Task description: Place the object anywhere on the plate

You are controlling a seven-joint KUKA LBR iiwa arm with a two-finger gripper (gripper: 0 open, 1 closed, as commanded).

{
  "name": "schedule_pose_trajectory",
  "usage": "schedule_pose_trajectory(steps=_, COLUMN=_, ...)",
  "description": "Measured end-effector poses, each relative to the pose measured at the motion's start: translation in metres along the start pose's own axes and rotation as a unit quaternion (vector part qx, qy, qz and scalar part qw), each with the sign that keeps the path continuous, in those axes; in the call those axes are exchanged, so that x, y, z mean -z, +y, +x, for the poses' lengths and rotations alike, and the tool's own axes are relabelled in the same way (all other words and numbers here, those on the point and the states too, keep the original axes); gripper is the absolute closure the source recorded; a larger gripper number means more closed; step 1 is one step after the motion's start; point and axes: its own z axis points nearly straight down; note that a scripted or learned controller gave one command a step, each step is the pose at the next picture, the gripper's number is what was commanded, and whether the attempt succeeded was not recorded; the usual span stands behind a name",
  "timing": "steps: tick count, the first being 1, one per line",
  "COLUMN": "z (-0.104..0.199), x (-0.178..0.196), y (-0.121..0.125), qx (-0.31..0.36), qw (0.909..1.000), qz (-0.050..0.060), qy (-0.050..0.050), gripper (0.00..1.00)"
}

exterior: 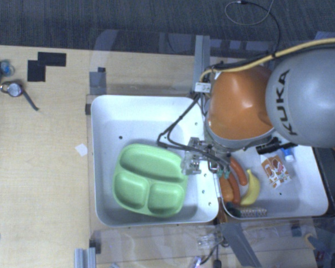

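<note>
A green plate (148, 177) with three compartments lies in the left white bin (106, 149), toward its front. My gripper (191, 163) hangs at the plate's right edge, over the strip between the plate and the bin's right wall. The arm's orange band (237, 108) and grey body hide much of what lies beneath them. I see nothing held at the gripper. In the right bin (312, 200) lie two reddish sausages (238, 172), a yellow banana (251, 188) and a small printed packet (275, 170).
A dark brush-like item (251, 211) sits at the right bin's front edge. Cables (176, 124) run from the arm down to the gripper. Black marker blocks (44, 65) and a small metal tool (14, 89) lie on the wooden bench at left.
</note>
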Motion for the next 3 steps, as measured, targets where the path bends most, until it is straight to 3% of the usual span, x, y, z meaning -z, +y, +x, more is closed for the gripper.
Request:
schedule_pose_trajectory(steps=1, z=0.023, x=-0.003, y=0.072, qx=0.049, qw=0.9988, qz=0.000, qy=-0.001, gripper=1.00)
schedule_pose_trajectory(steps=2, z=-0.065, x=0.052, y=0.078, qx=0.118, qw=0.9930, qz=-0.001, qy=-0.002, gripper=1.00)
schedule_pose_trajectory(steps=3, z=-0.006, x=-0.047, y=0.109, qx=0.072, qw=0.9974, qz=0.000, qy=0.001, gripper=1.00)
